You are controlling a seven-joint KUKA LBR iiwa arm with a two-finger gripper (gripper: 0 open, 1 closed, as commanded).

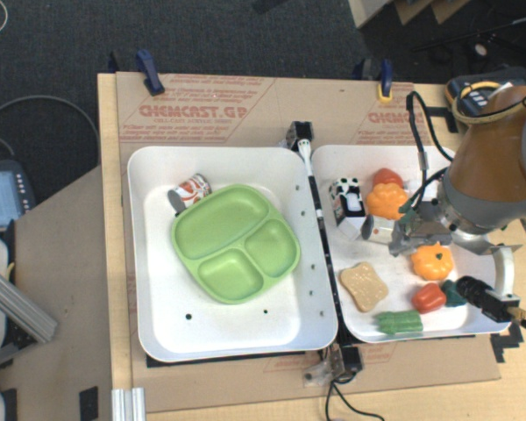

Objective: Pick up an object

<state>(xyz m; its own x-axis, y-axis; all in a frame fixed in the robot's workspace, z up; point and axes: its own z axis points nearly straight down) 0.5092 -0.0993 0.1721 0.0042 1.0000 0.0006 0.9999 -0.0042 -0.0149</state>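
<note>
Claw (409,233) state cannot be told; arm (486,169) hides right bin (355,318) partly.

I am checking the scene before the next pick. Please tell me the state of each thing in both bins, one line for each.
green divided plate: lying flat in the left bin, compartments up
small can: on its side, at the plate's far edge
bread slice: lying flat in the right bin
red pepper: resting on the bin floor
gripper: low over the right bin, nothing seen between its fingers
</note>
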